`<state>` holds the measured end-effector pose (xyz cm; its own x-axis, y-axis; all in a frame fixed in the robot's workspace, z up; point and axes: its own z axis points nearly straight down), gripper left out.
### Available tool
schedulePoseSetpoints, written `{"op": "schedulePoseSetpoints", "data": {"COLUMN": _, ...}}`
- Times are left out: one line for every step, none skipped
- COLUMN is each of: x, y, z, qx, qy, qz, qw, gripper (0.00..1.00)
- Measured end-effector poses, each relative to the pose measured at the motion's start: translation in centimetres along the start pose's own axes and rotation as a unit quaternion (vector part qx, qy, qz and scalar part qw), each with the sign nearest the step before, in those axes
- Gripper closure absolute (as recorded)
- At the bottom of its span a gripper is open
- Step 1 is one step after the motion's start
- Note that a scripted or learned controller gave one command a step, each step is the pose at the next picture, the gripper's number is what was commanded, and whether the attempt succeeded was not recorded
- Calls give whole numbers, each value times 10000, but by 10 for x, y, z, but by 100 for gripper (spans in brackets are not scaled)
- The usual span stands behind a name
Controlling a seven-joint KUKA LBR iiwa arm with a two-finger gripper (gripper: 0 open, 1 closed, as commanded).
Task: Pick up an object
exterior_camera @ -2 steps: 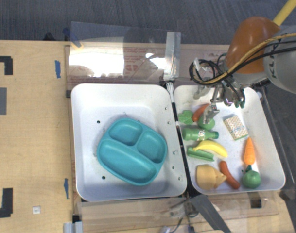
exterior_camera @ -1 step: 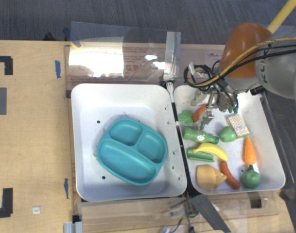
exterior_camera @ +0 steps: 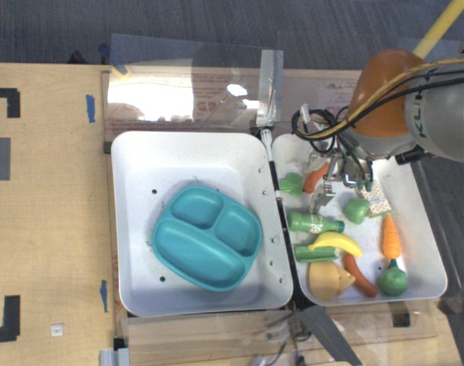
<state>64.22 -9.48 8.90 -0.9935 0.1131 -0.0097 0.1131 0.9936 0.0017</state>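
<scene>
1. Wooden surface (exterior_camera: pixel 41 204) runs off to the left with black corner marks and blue tape, and two white bins sit side by side on it under my fixed overhead view.

2. Left bin (exterior_camera: pixel 132 158) holds a teal divided plate (exterior_camera: pixel 207 236), lying flat and slightly turned. I judge it is there as a drop-off spot, since every small item is in the other bin.

3. Right bin (exterior_camera: pixel 426 273) holds the candidates: a green bottle (exterior_camera: pixel 314 223) lying on its side, a banana (exterior_camera: pixel 336 242) just below it, a tan lump (exterior_camera: pixel 329 279), a red sausage (exterior_camera: pixel 359 275), a carrot (exterior_camera: pixel 390 236), a green ball (exterior_camera: pixel 393 280), a small green piece (exterior_camera: pixel 291 184) near the divider, and another green piece (exterior_camera: pixel 356 210) beside a patterned card (exterior_camera: pixel 378 198).

4. My end effector (exterior_camera: pixel 328 187) hangs over the upper-left part of that bin, with an orange-red piece (exterior_camera: pixel 315 179) touching or just beside it (cables blur the detail). I cannot tell whether it is apart or together, nor whether anything is gripped.

5. In the way, by my reckoning: the toys lie crowded, several touching, so a descent near the bottle risks nudging the banana. The bin wall and divider (exterior_camera: pixel 271 174) crowd the green piece on the left.
</scene>
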Motion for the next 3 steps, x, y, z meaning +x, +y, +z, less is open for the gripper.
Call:
{"op": "schedulePoseSetpoints", "data": {"x": 6, "y": 0, "z": 0, "qx": 8, "qy": -3, "qz": -72, "qw": 10000, "gripper": 0}}
{"op": "schedulePoseSetpoints", "data": {"x": 29, "y": -1, "z": -1, "qx": 1, "qy": -5, "qz": 2160, "qw": 9764, "gripper": 0}}
{"op": "schedulePoseSetpoints", "data": {"x": 25, "y": -1, "z": -15, "qx": -3, "qy": -75, "qz": 2147, "qw": 9767, "gripper": 100}}
